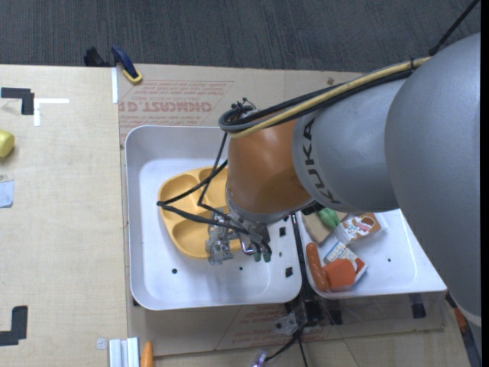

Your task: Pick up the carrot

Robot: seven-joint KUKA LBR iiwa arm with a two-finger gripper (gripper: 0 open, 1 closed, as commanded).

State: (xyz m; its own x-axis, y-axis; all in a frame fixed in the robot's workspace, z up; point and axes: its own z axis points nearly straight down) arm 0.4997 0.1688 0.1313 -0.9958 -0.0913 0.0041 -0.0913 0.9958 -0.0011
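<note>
The metal two-finger gripper (pixel 229 245) is seen low in the centre of the frame, hung over the floor of the left-hand shallow white bin (pixel 145 281), just beside the lower right edge of a yellow plastic divided plate (pixel 179 216). From this angle it cannot be told whether the gripper is released or clenched, and nothing is seen held in it. One plate is counted, and it is partly hidden by the wrist.

Above the gripper, the broad orange band and the grey body of the single KUKA arm (pixel 367 151) are spread across the right half of the frame. Black cables and one yellow cable are run along the arm and are looped down over the plate.

Two bins are counted, side by side. In the right-hand white bin (pixel 405 270) a small heap of toy food is gathered against the left wall. One long orange-red piece, taken to be the carrot (pixel 314 266), is laid along that wall, well apart from the gripper and parted from it by the bin walls. It is touched by one orange wedge-like packet (pixel 345 275). One printed white carton (pixel 359 228) and one green piece (pixel 328 219) are set above them.

Both bins are borne by one brown cardboard sheet with red print (pixel 176 102). On the pale wooden bench, one small yellow object (pixel 4 144) is seen at the left edge, and one blue-and-yellow clamp (pixel 126 64) at the upper left.
</note>
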